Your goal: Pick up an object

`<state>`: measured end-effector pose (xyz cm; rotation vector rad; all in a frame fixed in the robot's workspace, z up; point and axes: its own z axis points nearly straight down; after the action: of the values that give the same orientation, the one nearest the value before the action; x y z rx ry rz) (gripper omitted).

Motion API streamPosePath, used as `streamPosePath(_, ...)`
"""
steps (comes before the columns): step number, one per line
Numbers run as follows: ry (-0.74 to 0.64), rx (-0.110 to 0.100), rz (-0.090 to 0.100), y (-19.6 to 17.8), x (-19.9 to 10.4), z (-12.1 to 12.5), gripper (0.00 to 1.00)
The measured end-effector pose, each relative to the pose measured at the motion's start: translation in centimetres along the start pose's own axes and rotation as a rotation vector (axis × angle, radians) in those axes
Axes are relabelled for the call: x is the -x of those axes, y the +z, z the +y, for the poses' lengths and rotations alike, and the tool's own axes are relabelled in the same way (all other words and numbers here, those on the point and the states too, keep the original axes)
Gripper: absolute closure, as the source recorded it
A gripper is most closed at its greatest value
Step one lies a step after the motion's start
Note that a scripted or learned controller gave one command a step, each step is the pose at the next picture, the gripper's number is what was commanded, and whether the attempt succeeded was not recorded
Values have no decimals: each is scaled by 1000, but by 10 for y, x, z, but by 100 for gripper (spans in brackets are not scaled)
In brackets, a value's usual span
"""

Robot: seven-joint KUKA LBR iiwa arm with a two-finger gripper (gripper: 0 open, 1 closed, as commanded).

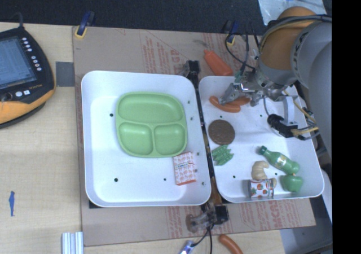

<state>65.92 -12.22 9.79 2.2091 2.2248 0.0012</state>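
hand [241, 93] low over the far end of the right bin [316, 188], tips down at the sausage [225, 104] just beneath, likely lined up for a grab. cannot tell how wide. nearer in: brown disc [221, 132], green bottle [279, 160].

One camera sits high above the bench [39, 157] and looks down at a slant. The two white bins, the left bin [101, 134] and the right bin [307, 157], fill the middle of the frame. The arm [299, 44] comes in at the upper right.
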Motion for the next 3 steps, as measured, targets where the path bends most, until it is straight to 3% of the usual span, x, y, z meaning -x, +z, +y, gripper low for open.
streamPosePath(1, -2, -6, 1, -10, 1, -1, 100)
streamPosePath(2, 5, -8, 3, -68, 58, -60, 100)
streamPosePath(3, 4, -9, 4, -67, 57, -60, 0)
